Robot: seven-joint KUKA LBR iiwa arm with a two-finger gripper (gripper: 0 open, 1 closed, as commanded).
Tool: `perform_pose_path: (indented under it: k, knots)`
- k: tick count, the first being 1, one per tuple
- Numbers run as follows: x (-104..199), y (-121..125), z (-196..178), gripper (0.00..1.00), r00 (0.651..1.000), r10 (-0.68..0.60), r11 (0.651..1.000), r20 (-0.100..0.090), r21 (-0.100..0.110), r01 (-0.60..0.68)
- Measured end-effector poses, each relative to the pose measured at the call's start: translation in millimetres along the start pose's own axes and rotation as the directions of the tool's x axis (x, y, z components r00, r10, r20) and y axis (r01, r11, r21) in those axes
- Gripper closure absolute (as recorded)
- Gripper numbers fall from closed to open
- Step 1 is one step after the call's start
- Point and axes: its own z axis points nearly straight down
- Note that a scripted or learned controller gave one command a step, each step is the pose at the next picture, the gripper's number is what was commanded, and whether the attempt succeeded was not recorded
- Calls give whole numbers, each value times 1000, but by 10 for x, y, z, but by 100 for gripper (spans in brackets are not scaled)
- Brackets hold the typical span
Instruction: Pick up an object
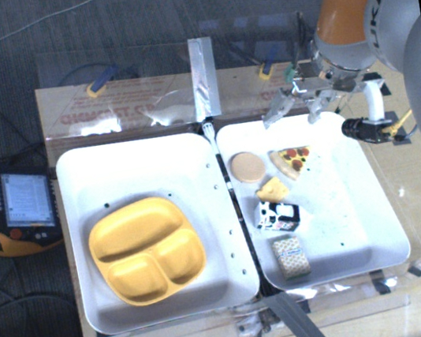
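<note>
up at the far edge of the right bin [376, 200], the gripper [292, 106] hangs with its two fingers spread wide, nothing between them, touching nothing. just below it lies a pizza slice [292, 160], long axis running left-right, its tip pointing left toward a round tan cookie [247, 166]. nearer the front sit a yellow cheese wedge [272, 189], a black-and-white toy [277, 216] and a tan waffle block [291, 256]. well apart, the left bin [84, 177] bears a yellow divided tray [146, 250].
</note>
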Motion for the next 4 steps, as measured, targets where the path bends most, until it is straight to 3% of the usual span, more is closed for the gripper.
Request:
perform_pose_path:
  k: [1,2,3,4]
  knots:
    - [-152,-448,1360,0,999,35,999,0,0,-35]
    - [-146,-455,1284,100,999,34,999,-3,4,-34]
    - [-238,40,589,100,960,279,960,5,-1,-279]
    - [215,39,459,100,805,593,805,6,-1,-593]
